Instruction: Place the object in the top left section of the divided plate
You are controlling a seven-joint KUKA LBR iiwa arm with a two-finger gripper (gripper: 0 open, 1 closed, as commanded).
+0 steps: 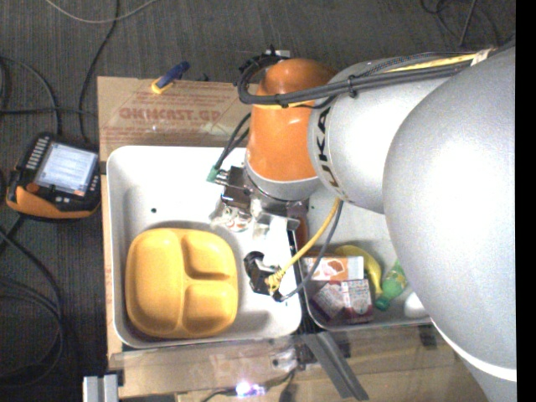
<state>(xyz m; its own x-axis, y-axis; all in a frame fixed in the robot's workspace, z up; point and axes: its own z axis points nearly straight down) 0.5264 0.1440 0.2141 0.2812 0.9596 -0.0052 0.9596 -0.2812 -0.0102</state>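
A yellow divided plate [180,283] lies in the left white bin [134,182], towards its front. Its three sections hold nothing that I can see. My gripper [237,216] hangs under the orange wrist band, just past the plate's far right corner and over the bin floor. The wrist hides most of it, and I make out no object at its tip.
The right bin [311,312] holds a red and white packet [335,270], a dark red packet [347,300], a banana [368,262] and a green item [392,281]. The big grey arm covers most of that bin. A teach pendant [57,174] lies left of the bench.
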